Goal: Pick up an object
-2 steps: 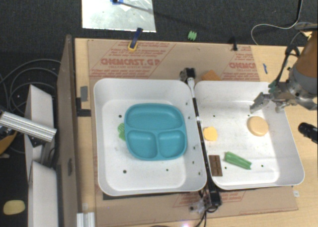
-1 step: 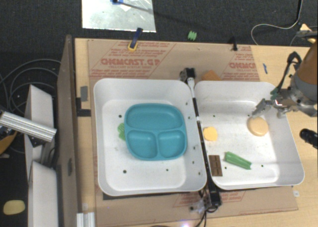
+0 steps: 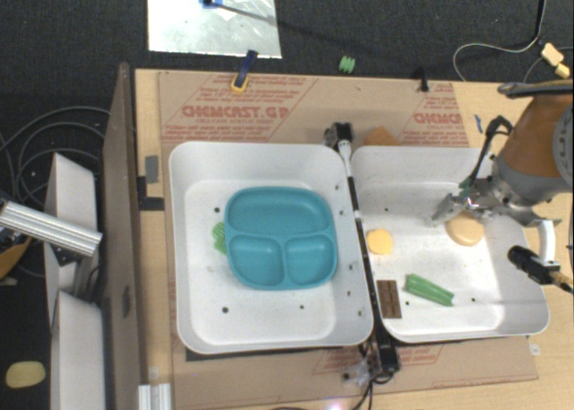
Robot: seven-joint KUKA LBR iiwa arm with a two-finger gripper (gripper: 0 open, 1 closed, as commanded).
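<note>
So the gripper point(image 3: 463, 206) is low in the right bin point(image 3: 516, 314), right up against a tan bread-looking piece point(image 3: 466, 232); honestly can't tell if it has hold of it; a yellow disc point(image 3: 380, 241), green pod point(image 3: 429, 290) and brown block point(image 3: 388, 299) lie nearby; the left bin point(image 3: 193, 220) holds a blue divided plate point(image 3: 280, 237) over something green point(image 3: 219, 237).

A dark carpeted floor point(image 3: 72, 31) is stretching across the top of the frame, a shiny sheet point(image 3: 213, 18) is lying on it at upper centre, black cables point(image 3: 36, 143) are coiling at left, and brown printed cardboard point(image 3: 269, 103) is covering the surface.
</note>
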